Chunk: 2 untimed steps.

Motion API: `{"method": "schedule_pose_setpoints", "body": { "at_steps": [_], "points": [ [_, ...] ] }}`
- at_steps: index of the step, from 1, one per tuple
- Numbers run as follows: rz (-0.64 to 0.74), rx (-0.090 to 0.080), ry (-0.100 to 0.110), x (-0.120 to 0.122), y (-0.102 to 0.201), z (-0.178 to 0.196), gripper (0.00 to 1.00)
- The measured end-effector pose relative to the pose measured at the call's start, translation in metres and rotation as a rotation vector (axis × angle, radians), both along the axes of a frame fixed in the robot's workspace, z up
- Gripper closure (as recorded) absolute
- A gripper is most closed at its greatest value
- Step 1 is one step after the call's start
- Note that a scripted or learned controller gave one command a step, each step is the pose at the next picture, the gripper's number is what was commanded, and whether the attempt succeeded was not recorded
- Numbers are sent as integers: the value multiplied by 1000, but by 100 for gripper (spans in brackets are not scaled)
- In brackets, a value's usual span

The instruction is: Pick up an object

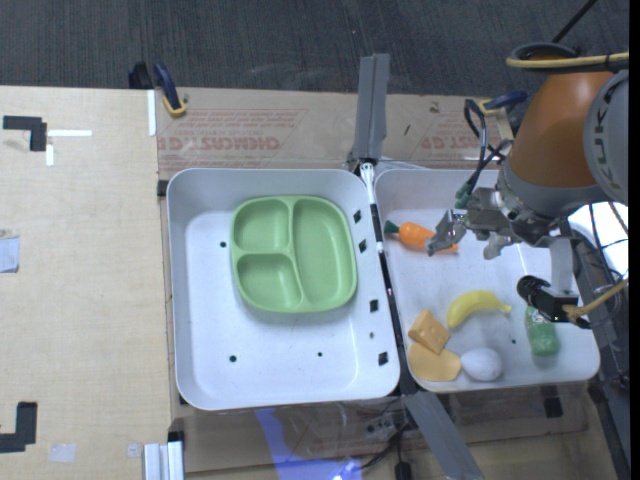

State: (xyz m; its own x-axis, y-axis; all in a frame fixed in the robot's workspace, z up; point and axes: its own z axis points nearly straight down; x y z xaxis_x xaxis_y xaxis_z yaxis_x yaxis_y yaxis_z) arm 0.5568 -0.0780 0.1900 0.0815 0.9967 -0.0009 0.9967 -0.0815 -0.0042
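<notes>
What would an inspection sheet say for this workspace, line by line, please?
Surface: two white bins, left bin, right bin.
Job's things: carrot, banana, cheese wedge, white egg, green bottle, all in right bin.
Clutter: green divided plate in left bin.
Grippers: gripper over right bin, beside carrot.
Cables: black cables at arm.
Surroundings: cardboard backing, blue clamp.
</notes>
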Motion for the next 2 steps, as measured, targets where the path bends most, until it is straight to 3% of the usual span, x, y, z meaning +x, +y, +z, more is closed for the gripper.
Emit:
{"method": "schedule_pose_setpoints", "body": {
  "at_steps": [1, 2],
  "points": [
    [89, 0, -2, 5, 55, 17, 0],
    [212, -1, -3, 49, -10, 36, 0]
  ]
}}
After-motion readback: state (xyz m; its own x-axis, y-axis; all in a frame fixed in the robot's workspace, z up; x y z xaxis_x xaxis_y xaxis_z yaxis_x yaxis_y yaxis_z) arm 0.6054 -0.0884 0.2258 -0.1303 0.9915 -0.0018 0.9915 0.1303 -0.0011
